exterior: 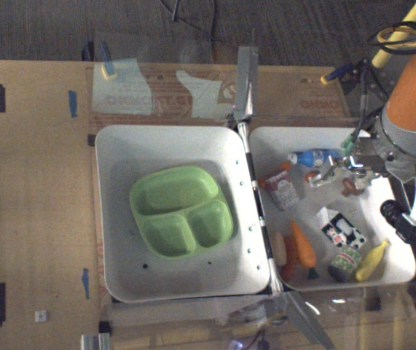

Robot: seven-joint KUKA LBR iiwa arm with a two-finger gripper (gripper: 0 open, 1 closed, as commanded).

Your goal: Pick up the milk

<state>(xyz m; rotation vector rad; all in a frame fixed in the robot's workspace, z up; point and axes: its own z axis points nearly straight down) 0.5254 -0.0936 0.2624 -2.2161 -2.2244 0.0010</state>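
Nearest my camera, along the front of the right bin (406, 272), sit a banana (371, 261), a dark green can (344, 263) and a carrot (304, 245). Just behind the can lies the milk (344, 231), a small white carton with black cow patches, flat on the bin floor. It is what I am after, and as far as I can judge nothing has hold of it: it rests free, with bare floor around most of it.

Working outward from the carton: the can is just beside its front corner, the banana near its right, the carrot a little to its left. Farther back I see a crumpled grey-and-red packet (285, 192) near the divider, and a blue-capped bottle (313, 157) lying on its side by the back wall.

My gripper (336, 172) is low over the back half of the bin, close to the bottle and well apart from the milk. Something pale and something brownish show around it, but I cannot make out whether it is spread or closed, or whether it grips anything.

So I judge the task barely begun: the arm is in the correct bin, but the reach to the carton, the grasp and the lift are all left. The left bin (113, 217) holds a green divided tray (182, 210).
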